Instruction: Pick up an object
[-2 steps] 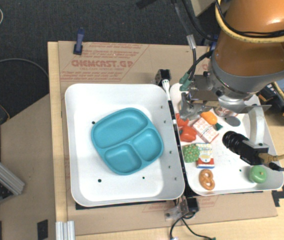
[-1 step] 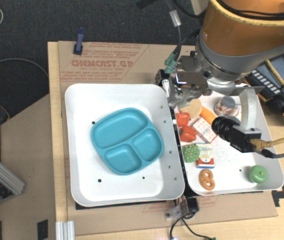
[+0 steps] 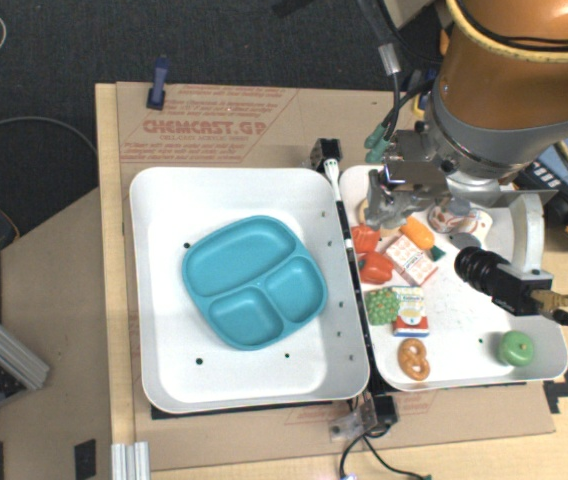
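Note:
My gripper [image 3: 386, 206] hangs over the back left part of the right bin [image 3: 464, 368], under the big grey and orange arm. Just below it lie a red toy piece [image 3: 365, 239] and a second red piece [image 3: 376, 266]. An orange carrot-like toy [image 3: 419, 233] and a white and red carton [image 3: 411, 261] sit to its right. Nearer the front are a green packet [image 3: 382, 304], a small colourful box [image 3: 411, 314], a brown pretzel [image 3: 413, 358] and a green round toy [image 3: 516, 348]. I see nothing held.
The left bin [image 3: 164, 368] holds a teal divided plate [image 3: 254, 281]. A black strip [image 3: 348, 258] runs along the seam between the bins. Both bins rest on a cardboard sheet [image 3: 204, 118] with a blue clip [image 3: 157, 83] at its back edge.

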### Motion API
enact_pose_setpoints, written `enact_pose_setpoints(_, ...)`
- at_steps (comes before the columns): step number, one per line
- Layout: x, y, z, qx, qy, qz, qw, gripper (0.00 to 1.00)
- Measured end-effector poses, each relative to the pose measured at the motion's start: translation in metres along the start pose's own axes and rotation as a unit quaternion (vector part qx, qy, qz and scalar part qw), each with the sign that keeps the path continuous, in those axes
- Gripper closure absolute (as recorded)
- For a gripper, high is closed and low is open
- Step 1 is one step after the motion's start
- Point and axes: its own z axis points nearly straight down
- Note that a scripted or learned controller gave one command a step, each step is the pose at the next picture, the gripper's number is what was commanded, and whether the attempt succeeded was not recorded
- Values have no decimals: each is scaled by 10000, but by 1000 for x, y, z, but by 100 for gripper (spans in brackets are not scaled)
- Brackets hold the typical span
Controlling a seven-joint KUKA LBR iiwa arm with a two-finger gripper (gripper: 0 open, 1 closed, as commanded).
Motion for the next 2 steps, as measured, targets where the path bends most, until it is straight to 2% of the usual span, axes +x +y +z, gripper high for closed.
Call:
enact_pose_setpoints(1,-38,18,44,14,-3,2,10000,100)
enact_pose_setpoints(2,-108,-1,105,28,-2,23,10000,100)
